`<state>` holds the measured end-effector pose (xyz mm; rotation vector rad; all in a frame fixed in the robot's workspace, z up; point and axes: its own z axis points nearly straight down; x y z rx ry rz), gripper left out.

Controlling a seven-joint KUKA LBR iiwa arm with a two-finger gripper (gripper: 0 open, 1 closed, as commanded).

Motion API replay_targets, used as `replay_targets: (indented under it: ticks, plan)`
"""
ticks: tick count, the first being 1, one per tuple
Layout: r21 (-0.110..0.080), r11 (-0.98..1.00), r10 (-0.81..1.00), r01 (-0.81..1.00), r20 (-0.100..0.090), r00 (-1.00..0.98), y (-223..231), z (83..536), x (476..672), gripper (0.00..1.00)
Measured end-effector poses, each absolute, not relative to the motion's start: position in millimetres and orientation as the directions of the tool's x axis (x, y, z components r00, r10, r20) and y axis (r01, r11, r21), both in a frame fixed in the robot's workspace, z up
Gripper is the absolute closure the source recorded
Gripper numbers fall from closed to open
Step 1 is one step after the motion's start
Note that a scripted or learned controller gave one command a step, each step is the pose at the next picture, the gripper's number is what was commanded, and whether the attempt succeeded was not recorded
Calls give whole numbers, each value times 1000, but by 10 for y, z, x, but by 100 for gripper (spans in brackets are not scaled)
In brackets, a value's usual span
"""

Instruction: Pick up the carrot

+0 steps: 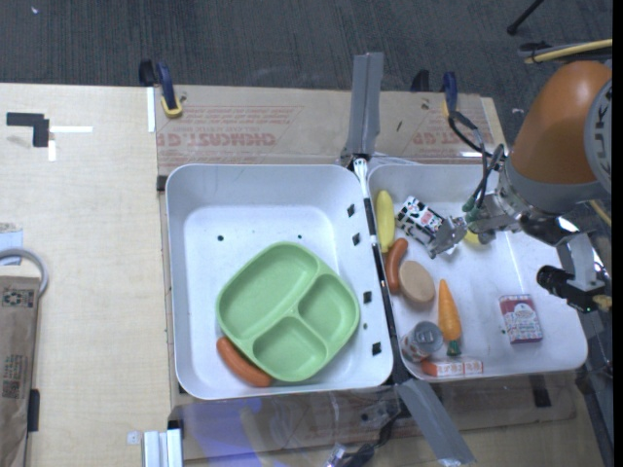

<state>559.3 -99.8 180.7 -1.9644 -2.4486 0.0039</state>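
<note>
Watching from my end: the arm (569,134) reaches in from the right over the right bin (560,358).
Gripper: I see it (450,235) low over the upper middle of the right bin, just beside the black-and-white cow-print carton (419,219).
Fingers: I read them as slightly apart, with nothing between them that I can make out.
Carrot: it (448,310) lies on the floor of the right bin, below the gripper and apart from it, thin tip towards the back wall, untouched.
Carrot's neighbours: a tan round block (418,283) just to its left, a small grey tin (425,338) near its thick end, a red-and-white carton (522,318) well to its right.
Right bin, left wall: a banana (385,218) and a sausage (394,265) lie along it.
Left bin (195,212): a green divided plate (288,309), with a second sausage (242,362) tucked at its lower-left edge.
Worktop (78,261): both bins sit on it side by side.
</note>
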Motion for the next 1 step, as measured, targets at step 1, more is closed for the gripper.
replay_targets:
  ticks: [1]
  plan:
    - [-3,458,889,889,1,-458,-871,1902,5368,0]
